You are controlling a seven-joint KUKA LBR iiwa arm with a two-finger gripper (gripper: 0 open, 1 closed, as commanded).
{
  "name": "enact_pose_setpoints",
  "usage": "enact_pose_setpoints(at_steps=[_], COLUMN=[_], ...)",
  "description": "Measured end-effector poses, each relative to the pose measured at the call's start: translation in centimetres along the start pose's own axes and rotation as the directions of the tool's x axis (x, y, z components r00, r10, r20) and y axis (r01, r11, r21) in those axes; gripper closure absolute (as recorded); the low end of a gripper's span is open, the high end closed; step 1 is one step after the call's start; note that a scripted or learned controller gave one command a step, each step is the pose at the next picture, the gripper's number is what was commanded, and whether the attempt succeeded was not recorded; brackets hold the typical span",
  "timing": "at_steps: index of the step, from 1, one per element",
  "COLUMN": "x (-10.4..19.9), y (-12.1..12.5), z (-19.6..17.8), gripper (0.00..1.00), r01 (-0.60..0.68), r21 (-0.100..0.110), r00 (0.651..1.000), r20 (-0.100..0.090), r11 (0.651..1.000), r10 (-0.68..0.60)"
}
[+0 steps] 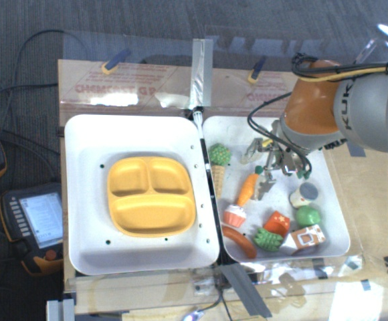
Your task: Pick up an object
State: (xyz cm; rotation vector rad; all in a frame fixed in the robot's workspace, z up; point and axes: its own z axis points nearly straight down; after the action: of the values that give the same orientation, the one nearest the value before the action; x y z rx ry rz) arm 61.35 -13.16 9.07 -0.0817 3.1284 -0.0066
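The right bin (331,179) holds several toy foods. An orange carrot (246,190) lies near its middle, with a green broccoli (219,154) and an ice-cream cone (219,176) by the left wall. My gripper (263,168) hangs low over the bin's upper middle, just above the carrot's upper end. Its metal fingers (252,150) are spread open, and I see nothing held between them. The orange band of the arm (314,109) sits above and to the right of it.
The right bin's front part has a pink cupcake (234,216), a red sausage (239,241), a bumpy green piece (268,239), an orange-red pepper (278,222), a small carton (306,237), a green ball (308,216) and a grey disc (306,194). A yellow divided plate (151,194) lies in the left bin (80,199).
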Motion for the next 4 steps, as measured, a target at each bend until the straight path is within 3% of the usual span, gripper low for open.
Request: enact_pose_setpoints(at_steps=[1, 2, 3, 4], x=[4.2, 1.8, 2.0, 1.9], y=[2.7, 3.6, 3.9, 3.9], z=[-0.2, -0.1, -0.1, -1.2], gripper=[0.0, 0.0, 0.0, 1.0], r01=[-0.155, -0.199, -0.327, -0.326], r21=[-0.001, -0.001, -0.004, -0.001], r00=[0.988, 0.98, 0.945, 0.945], r20=[0.006, 0.001, 0.002, 0.007], r11=[0.988, 0.98, 0.945, 0.945], r10=[0.155, 0.199, 0.327, 0.326])
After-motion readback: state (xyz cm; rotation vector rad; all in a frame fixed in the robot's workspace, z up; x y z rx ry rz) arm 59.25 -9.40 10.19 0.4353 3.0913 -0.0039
